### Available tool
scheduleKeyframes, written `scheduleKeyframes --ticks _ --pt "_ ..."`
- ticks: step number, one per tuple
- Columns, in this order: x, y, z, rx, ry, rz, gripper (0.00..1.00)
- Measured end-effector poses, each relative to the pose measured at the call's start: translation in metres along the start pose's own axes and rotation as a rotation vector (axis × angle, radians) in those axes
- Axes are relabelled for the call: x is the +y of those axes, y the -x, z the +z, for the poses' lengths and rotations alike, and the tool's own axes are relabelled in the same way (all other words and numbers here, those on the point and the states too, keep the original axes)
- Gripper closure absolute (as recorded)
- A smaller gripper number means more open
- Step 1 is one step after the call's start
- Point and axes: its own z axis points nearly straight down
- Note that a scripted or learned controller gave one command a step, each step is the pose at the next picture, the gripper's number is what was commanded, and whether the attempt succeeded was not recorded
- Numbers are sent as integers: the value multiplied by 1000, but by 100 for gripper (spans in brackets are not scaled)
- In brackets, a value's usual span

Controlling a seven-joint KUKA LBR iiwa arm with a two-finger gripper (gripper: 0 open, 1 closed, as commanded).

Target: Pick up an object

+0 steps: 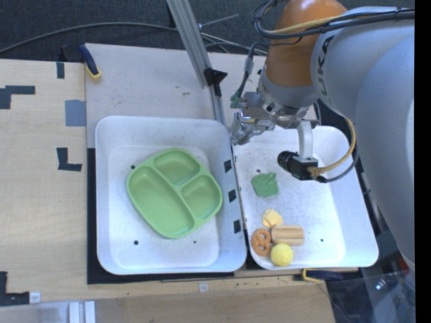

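The right bin holds a green leafy piece near its middle left. Toward its front left corner lie a small yellow wedge, a tan hot dog bun, an orange pretzel-like round and a yellow lemon. My gripper hangs at the back left corner of the right bin, above the divider between the bins, well behind the green piece. Nothing shows between its fingers.
The left bin carries a green three-compartment plate. A slanted metal pole rises behind the bins. The grey arm with its orange band covers the back right. A black cable unit hangs over the right bin.
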Motion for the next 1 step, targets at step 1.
scheduleKeyframes --ticks 1 --pt "32 -53 11 0 1 -1 100"
